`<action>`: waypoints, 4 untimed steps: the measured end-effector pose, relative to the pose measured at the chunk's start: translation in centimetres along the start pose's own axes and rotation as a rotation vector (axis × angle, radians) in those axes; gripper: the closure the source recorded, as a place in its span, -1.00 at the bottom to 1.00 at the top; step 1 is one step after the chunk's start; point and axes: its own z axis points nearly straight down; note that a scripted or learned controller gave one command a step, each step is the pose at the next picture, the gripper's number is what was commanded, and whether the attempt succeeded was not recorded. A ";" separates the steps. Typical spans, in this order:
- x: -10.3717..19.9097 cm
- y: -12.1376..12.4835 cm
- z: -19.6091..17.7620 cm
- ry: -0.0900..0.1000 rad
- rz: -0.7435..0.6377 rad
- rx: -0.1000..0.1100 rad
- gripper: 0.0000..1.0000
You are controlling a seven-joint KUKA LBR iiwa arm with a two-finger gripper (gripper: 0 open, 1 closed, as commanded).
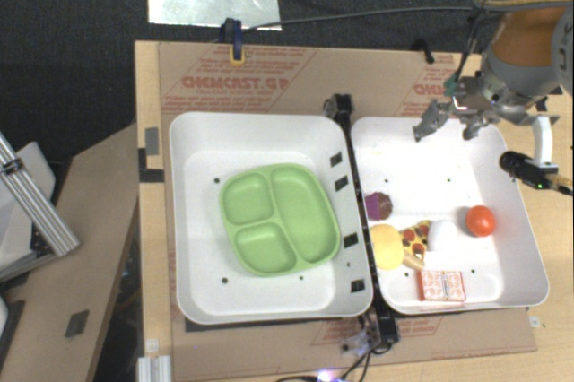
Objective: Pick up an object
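My gripper (446, 127) hangs above the far edge of the right bin (520, 237), its two fingers spread apart with nothing between them. Well below it in that bin lie an orange ball (481, 221), a purple round fruit (378, 206), a yellow round piece (387, 247), a small multicoloured toy (415, 236), a white object (441, 235) and a red-patterned box (440, 286). All of these sit in the near half of the bin, apart from the gripper.
The left bin (197, 192) holds a green divided plate (278, 217). A black divider with clips (352, 192) runs between the bins. Brown cardboard (269, 75) lies under both bins. The far part of the right bin is bare white floor.
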 end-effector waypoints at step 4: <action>-0.9 0.7 1.2 -0.001 -0.001 -0.007 1.00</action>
